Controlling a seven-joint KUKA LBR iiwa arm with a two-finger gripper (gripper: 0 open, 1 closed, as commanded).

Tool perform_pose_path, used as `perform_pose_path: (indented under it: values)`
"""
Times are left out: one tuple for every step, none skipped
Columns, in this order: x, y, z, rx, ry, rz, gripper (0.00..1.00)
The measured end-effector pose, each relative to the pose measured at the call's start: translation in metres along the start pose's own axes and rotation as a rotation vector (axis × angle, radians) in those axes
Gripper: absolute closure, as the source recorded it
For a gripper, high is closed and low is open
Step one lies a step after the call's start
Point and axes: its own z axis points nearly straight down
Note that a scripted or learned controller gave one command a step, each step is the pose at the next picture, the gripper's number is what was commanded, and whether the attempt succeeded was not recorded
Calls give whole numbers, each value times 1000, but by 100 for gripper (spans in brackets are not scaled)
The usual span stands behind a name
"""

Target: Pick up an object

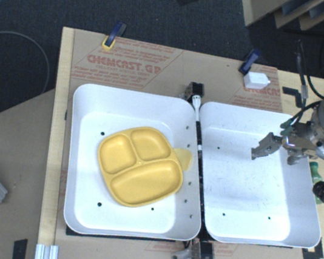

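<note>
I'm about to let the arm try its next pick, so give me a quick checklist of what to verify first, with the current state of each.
1. Target present: yellow divided plate lies flat in the left bin. Ok.
2. Plate free of clutter: nothing rests on it; a small yellow piece pokes out at its right edge. Ok.
3. Gripper over target: it hangs over the right bin, not the plate. Not ok.
4. Gripper carrying nothing: cannot tell.
5. Path across the divider between the bins: nothing seen in the way. Ok.
</note>
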Motion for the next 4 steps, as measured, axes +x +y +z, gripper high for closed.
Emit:
perform_pose_path:
  values:
    - [67, -55, -67, -8, 1, -7, 0]
    - [64, -53, -74, -6, -2, -1, 100]
    - [143, -54, -106, -7, 1, -10, 100]
    - [206, -54, -183, -13, 3, -9, 100]
